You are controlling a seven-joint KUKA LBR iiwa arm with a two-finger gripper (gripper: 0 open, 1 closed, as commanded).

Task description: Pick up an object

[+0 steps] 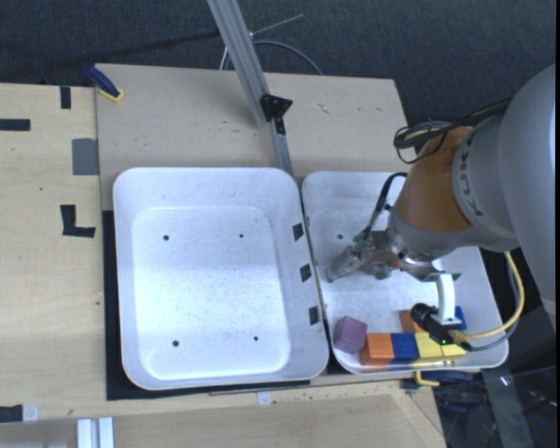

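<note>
Because the arm (485, 185) is reaching in from the right, the tool (350, 264) is hanging low over the right bin (355, 194), holding nothing, its opening unclear. Blocks (392, 346) are sitting bunched in that bin's near corner.

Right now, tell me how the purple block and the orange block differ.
The purple block lies alone and skewed, farther from the bin's near wall; the orange block lies square in a row, touching the blue block. The purple looks slightly larger. Both lie in the right bin, near its front edge.
</note>
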